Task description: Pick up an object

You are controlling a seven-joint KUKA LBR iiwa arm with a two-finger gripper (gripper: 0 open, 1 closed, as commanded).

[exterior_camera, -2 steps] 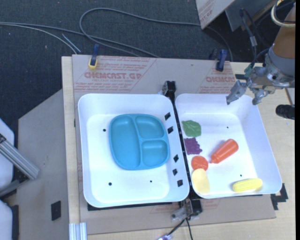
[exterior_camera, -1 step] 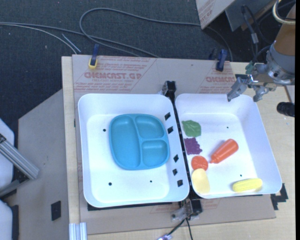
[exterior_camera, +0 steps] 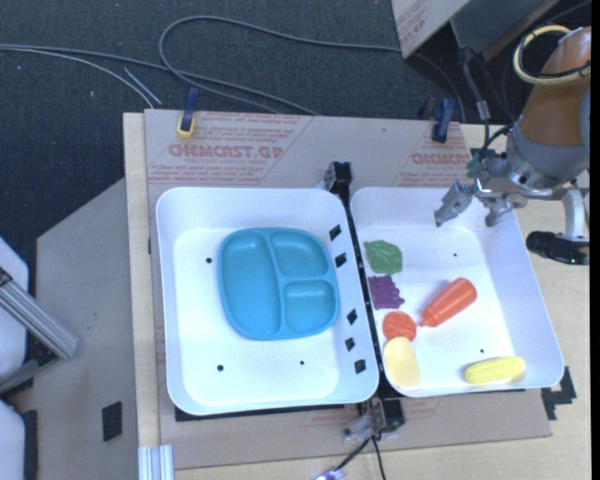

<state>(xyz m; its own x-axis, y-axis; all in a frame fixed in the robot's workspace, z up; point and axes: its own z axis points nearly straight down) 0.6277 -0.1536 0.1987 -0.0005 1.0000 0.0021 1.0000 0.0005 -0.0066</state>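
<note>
Orange carrot is seen lying in the right bin, with a green piece, purple piece, tomato and corn nearby. Gripper is held spread open above the bin's far edge, nothing grasped. Blue tray is noted in the left bin.

Grey arm with orange band: cut off by the top and right edges
Cardboard box: cut off by the top edge
Round red toy: lower part overlapped by the pale yellow toy
</note>
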